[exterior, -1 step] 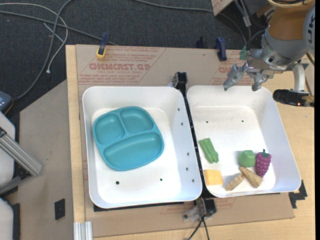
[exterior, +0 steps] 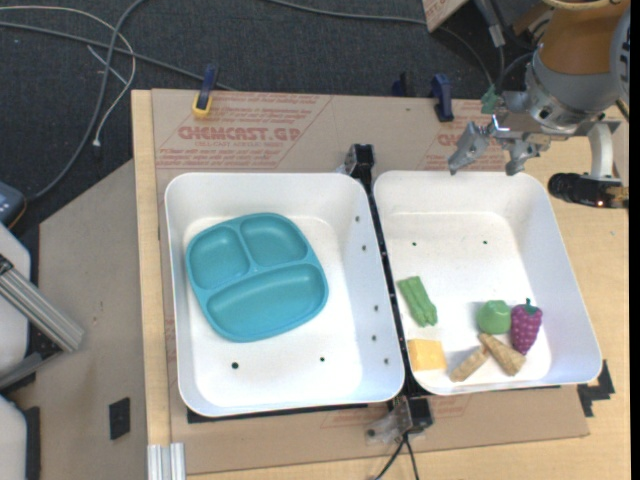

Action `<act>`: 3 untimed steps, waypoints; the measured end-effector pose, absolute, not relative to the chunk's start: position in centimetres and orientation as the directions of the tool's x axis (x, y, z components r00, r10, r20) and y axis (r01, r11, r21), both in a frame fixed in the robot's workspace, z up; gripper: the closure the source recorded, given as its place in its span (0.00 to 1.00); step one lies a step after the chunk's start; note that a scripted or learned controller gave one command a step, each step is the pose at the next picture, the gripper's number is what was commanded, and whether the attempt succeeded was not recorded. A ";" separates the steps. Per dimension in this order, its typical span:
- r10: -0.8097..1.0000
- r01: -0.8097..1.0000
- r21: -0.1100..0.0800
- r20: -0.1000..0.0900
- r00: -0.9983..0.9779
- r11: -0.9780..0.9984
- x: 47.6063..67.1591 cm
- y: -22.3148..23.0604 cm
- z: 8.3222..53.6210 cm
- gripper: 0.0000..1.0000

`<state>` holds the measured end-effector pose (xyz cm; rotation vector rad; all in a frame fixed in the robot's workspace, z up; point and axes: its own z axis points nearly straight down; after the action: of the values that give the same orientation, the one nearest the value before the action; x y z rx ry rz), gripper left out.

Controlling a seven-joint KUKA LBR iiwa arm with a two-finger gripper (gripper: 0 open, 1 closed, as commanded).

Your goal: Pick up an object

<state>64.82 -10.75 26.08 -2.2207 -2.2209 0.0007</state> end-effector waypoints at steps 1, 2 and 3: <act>1.000 1.000 -0.006 0.001 0.001 -0.001 65.0 -11.2 21.7 0.00; 1.000 1.000 -0.006 0.001 0.001 -0.001 64.9 -11.4 17.5 0.00; 1.000 1.000 -0.007 0.001 0.001 -0.001 65.6 -11.8 12.1 0.00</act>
<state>65.63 -11.83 12.06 -2.2181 -2.2168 0.0057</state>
